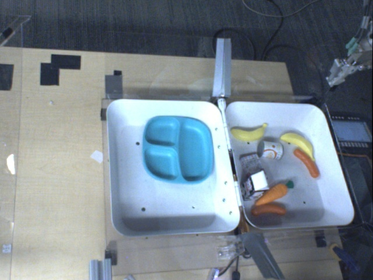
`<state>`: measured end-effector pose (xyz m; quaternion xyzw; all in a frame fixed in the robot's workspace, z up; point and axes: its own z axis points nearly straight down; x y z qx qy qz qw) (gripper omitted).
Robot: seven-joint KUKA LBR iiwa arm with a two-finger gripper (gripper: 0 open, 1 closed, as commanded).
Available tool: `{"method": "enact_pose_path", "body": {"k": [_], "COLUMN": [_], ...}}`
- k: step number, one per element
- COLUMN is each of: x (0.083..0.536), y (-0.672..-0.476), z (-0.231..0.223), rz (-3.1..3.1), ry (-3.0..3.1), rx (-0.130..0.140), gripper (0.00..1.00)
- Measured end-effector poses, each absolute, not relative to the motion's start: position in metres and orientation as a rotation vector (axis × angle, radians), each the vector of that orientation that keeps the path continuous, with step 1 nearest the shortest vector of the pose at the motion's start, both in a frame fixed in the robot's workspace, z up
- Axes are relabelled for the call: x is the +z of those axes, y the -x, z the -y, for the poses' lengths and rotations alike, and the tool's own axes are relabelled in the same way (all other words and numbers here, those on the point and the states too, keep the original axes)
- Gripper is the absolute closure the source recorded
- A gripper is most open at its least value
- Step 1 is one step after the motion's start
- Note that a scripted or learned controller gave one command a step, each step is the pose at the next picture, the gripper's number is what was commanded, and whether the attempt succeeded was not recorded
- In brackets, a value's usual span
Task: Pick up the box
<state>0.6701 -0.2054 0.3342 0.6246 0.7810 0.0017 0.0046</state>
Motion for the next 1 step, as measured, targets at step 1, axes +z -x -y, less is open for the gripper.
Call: {"method": "enact_pose_path", "body": {"k": [1], "x": [0.3241], "y": [-0.6294], "z": [0.2048], "rz": [-2.584], "ry": [-1.773], "rx": [0.004], "gripper": [1.00]}}
